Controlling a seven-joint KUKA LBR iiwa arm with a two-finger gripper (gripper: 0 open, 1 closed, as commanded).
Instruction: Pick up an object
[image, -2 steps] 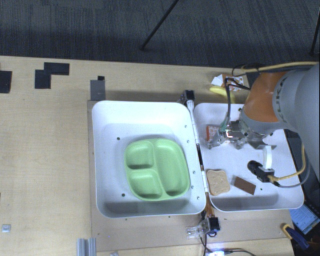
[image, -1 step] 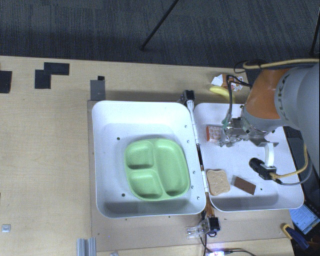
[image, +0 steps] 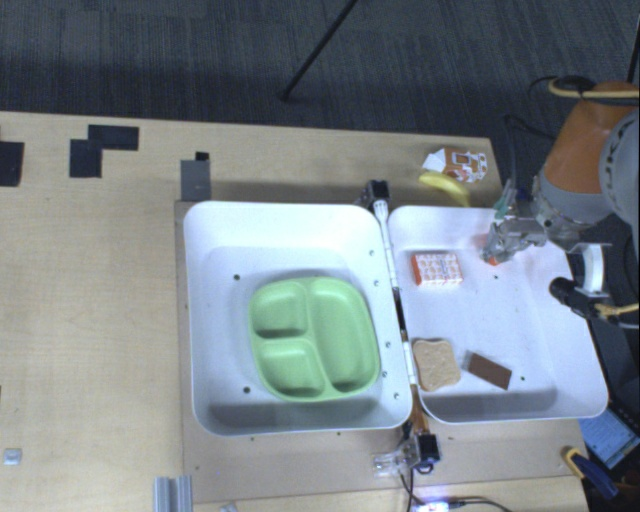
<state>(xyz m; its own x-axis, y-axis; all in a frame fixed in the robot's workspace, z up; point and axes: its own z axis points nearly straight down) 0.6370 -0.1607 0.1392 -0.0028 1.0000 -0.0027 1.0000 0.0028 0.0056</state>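
In the right bin (image: 560, 340) lie three objects: a small white box with a red pattern (image: 437, 268) near the back left, a tan slice of bread (image: 436, 363) at the front left, and a dark brown bar (image: 489, 371) just right of the bread. My gripper (image: 497, 247) hangs over the back of this bin, to the right of the patterned box and apart from it. Nothing shows held in it. The arm's grey wrist and orange band (image: 585, 150) reach in from the right.
The left bin (image: 215, 300) holds a green divided plate (image: 315, 337). Behind the right bin, on the bench, lie a yellow banana (image: 443, 184) and a small wrapped packet (image: 460, 163). A black clamp (image: 377, 190) sits at the back where the bins meet.
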